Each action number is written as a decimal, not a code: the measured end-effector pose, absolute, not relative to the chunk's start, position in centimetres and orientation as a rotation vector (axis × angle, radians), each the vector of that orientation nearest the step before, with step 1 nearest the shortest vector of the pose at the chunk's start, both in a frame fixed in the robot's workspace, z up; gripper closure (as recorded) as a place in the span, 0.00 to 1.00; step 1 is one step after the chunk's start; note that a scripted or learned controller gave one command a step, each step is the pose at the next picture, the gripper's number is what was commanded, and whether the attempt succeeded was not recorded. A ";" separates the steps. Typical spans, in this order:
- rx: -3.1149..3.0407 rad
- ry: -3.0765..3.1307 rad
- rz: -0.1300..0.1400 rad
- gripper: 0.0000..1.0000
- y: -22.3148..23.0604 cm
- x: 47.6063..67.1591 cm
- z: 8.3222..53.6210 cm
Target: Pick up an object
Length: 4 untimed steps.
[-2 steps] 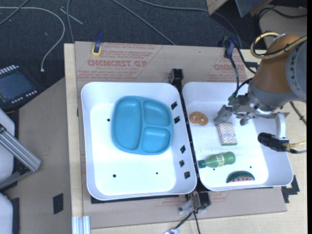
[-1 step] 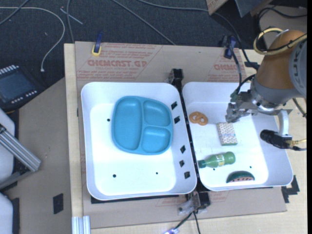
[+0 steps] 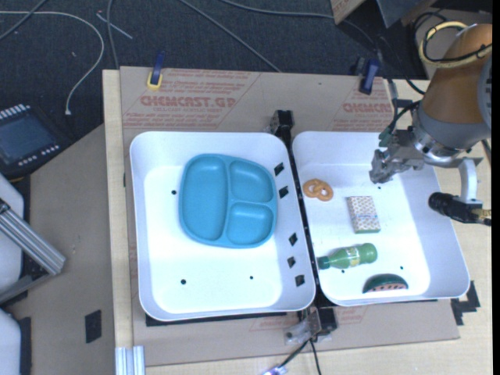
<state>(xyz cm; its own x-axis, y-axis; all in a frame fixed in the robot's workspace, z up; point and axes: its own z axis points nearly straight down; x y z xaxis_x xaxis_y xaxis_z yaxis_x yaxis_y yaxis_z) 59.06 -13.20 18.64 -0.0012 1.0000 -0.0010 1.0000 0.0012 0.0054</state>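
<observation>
Hovering tool (image 3: 380, 170) over right bin (image 3: 437, 233), finger state indiscernible; watermelon slice (image 3: 385, 284) half-hidden by rim.

Hidden and cut-off parts

Cut off by the right edge: grey arm with orange band (image 3: 457, 69). Too small to tell, beside the shallow white right bin's (image 3: 437, 241) upper corner: gripper (image 3: 384, 166) fingertips' spacing.

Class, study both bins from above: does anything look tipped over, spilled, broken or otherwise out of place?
One thing stands out: the green bottle lies on its side in the right bin rather than standing. The pretzel, patterned block and watermelon slice lie flat and apart. The blue divided plate sits level. Nothing looks spilled or broken.
</observation>
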 end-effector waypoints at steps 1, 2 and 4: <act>2.218 2.221 0.003 1.00 -13.2 59.2 21.0; 2.214 2.227 0.006 1.00 -8.5 59.9 22.0; 2.214 2.229 0.005 1.00 2.7 62.4 24.0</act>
